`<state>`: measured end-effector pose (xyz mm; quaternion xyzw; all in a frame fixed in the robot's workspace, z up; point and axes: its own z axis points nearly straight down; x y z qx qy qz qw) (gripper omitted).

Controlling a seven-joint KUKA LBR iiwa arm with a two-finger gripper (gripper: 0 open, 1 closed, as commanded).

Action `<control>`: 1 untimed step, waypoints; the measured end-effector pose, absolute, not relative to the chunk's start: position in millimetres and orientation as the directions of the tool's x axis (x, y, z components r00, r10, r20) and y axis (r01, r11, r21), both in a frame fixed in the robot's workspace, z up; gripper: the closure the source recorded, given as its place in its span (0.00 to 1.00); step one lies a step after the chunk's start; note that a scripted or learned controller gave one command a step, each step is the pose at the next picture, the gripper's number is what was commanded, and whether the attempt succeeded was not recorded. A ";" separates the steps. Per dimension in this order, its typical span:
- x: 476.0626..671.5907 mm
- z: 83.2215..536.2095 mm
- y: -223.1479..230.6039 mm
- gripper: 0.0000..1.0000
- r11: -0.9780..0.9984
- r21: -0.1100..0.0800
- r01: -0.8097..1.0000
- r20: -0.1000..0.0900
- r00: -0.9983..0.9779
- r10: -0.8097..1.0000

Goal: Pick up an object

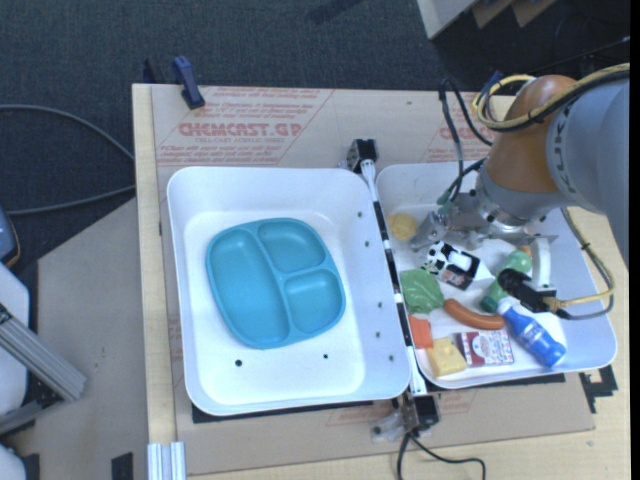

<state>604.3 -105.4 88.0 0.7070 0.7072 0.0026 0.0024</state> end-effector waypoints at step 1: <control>501.0 86.9 -107.0 0.00 0.000 0.007 1.000 -0.002 0.000 1.000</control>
